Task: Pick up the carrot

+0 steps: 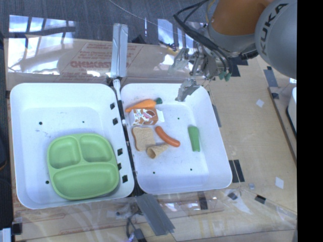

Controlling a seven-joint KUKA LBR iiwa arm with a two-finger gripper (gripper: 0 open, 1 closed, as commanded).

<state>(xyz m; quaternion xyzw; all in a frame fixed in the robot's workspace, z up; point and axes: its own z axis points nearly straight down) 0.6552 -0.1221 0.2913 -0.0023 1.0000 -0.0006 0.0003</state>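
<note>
Camera view, front to back: a green divided plate (pixel 83 166) fills the left bin (pixel 30 105); the carrot (pixel 142 104) lies at the right bin's (pixel 212 158) far-left corner, untouched. Beyond, the gripper (pixel 187 91) hovers above the far rim; whether it is open cannot be told.

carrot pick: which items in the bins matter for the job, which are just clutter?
Job:
- orange toy carrot with green top, at the right bin's back left
- two-finger gripper, above the right bin's back edge

Clutter:
- orange-red toy sausage
- green cylindrical toy
- brown toast slice
- tan cone
- printed snack packet
- green divided plate, left bin
</note>
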